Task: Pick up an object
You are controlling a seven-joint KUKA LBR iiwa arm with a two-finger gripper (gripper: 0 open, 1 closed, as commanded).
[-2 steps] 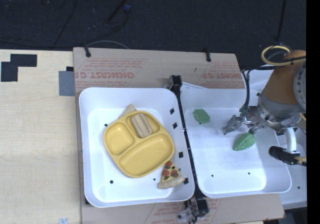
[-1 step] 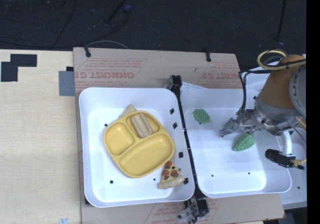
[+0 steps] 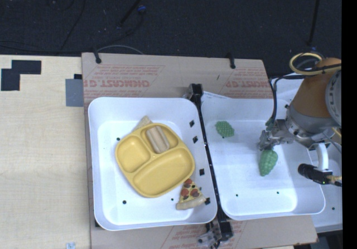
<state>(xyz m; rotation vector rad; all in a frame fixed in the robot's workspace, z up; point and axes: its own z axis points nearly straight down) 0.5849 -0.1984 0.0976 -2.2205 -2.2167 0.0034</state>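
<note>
In the right bin (image 3: pixel 245 203) lie two green toys. A small round bumpy one (image 3: pixel 225 128) sits near the bin's back left. A longer bumpy green one (image 3: pixel 268 162) lies toward the right side. My gripper (image 3: pixel 270 141) is low over the right bin, just above and behind the top end of the longer green toy, close to it or touching it. The grey wrist with its orange band (image 3: pixel 312 94) rises behind it at the right.
The left bin (image 3: pixel 103 131) holds a yellow divided plate (image 3: pixel 134 156) with a hot dog (image 3: pixel 158 138) in its back compartment. A pizza slice (image 3: pixel 191 196) lies by the plate's front right. A black divider (image 3: pixel 202 142) separates the bins. Cables hang at the right by the arm.
</note>
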